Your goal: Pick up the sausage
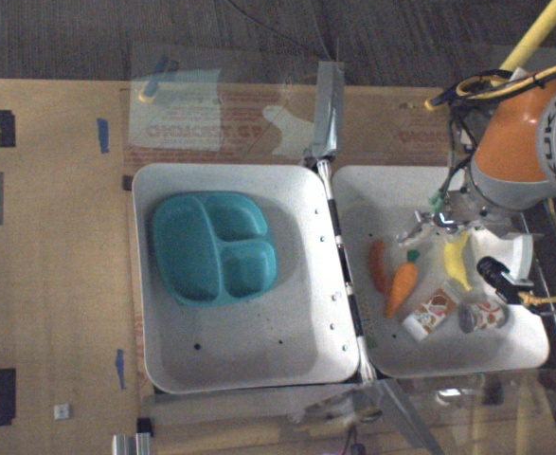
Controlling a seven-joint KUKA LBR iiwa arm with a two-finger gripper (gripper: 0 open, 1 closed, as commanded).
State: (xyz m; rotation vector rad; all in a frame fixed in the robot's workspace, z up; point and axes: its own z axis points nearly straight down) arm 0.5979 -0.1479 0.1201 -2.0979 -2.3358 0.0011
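Sausage (379, 265), short smooth reddish rounded cylinder

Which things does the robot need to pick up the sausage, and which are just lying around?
For the job:
- sausage, lying in the right bin
- gripper, over that same bin

Just lying about:
- carrot, right beside the sausage
- yellow toy
- small carton
- teal divided plate, in the left bin

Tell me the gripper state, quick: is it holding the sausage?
Gripper: open or closed cannot be told; it sits above the right bin. The sausage lies apart on the bin floor beside the carrot, not held.
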